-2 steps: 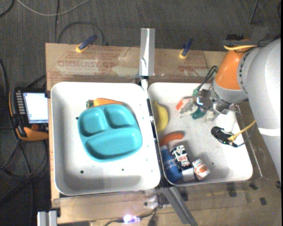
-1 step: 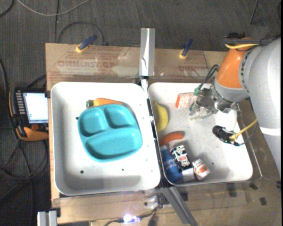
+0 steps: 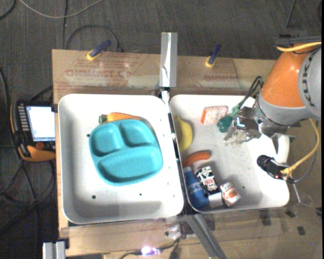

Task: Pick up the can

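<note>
Over the right bin (image 3: 270, 196), the arm's tool (image 3: 238, 134) hangs well above the can (image 3: 229, 193); its grip I cannot tell.

The left bin (image 3: 70, 144) held a teal divided plate (image 3: 127, 151), with an orange item (image 3: 121, 116) partly hidden beneath the plate's far edge. The right bin (image 3: 259, 190) held a yellow banana (image 3: 184, 134) against its left wall, a small pink-and-white box (image 3: 214, 114) near its far wall, an orange carrot-shaped item (image 3: 197, 157) at mid-left, and a blue bottle (image 3: 194, 190) at its near left corner. A handheld control pendant (image 3: 35, 128) lay left of the bench.
</note>
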You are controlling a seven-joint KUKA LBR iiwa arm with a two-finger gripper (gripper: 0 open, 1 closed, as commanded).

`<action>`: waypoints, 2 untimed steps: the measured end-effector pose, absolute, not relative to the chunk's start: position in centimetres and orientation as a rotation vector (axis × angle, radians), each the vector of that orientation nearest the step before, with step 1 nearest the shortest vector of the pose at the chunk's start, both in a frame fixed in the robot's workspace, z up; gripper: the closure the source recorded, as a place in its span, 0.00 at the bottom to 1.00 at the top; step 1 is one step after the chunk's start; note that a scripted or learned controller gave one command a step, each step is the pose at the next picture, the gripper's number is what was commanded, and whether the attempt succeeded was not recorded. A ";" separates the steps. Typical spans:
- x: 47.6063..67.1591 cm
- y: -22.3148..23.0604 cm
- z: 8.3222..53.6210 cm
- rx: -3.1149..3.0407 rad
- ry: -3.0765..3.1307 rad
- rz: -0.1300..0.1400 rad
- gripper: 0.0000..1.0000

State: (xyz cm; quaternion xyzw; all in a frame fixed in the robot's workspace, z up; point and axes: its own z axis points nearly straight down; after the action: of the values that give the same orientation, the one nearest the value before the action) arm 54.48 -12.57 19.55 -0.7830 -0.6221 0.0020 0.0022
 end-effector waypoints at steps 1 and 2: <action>54.5 -12.6 19.6 -2.457 -1.951 0.006 0.00; 51.2 -16.4 9.0 -2.630 -1.730 -0.013 0.00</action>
State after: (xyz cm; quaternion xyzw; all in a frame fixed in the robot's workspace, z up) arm 51.21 -16.42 8.99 -0.8355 -0.5495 -0.0041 -0.0031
